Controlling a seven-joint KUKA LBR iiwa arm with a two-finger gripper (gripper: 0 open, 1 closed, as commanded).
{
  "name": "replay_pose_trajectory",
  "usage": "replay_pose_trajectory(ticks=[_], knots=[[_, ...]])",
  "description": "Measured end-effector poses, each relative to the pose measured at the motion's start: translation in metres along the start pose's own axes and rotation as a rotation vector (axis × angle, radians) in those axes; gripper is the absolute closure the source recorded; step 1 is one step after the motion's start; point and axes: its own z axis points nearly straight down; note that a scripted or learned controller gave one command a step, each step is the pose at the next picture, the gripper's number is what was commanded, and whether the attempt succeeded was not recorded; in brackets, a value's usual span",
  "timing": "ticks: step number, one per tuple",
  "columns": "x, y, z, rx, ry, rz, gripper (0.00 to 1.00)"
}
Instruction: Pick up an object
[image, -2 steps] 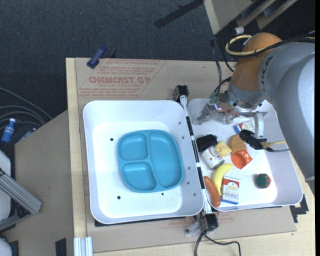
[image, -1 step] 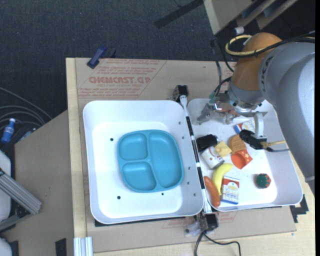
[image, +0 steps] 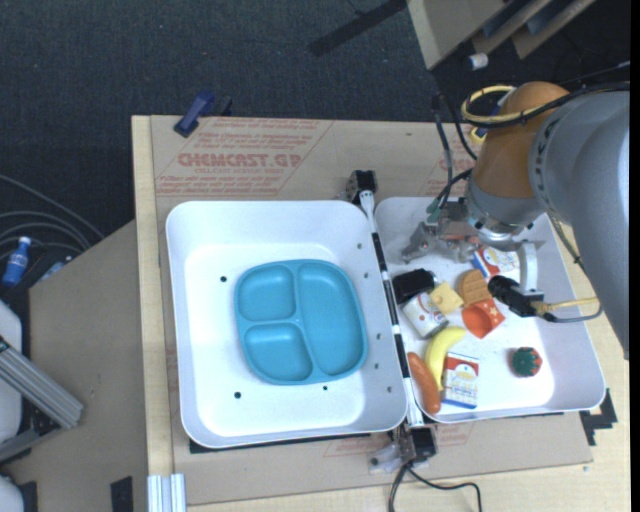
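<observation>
Even overhead light, soft shadows, mild glare on the white bins (image: 190, 300), slight overall softness.

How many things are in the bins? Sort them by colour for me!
Blue: 1, the divided plate in the left bin
Yellow: 1, the banana
Orange: 1, the carrot
Red: 2, the strawberry and a small red block
Black: 1, a dark piece
Tan: 2, two small pieces
Printed packs: 3
Total: 11, though the pile in the right bin is cluttered, so this is my best count.

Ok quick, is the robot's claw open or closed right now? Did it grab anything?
Claw: cannot be told. It hangs over the back of the right bin, and no toy shows in it.
</observation>
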Motion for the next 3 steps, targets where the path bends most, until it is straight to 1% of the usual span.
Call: replay_pose_trajectory(ticks=[1, 2, 3], knots=[[0.0, 0.001, -0.01, -0.001, 0.001, 0.0, 1.0], [0.0, 0.0, -0.01, -0.001, 0.001, 0.0, 0.0], [-0.002, 0.024, 0.0, -0.004, -0.001, -0.002, 0.0]])
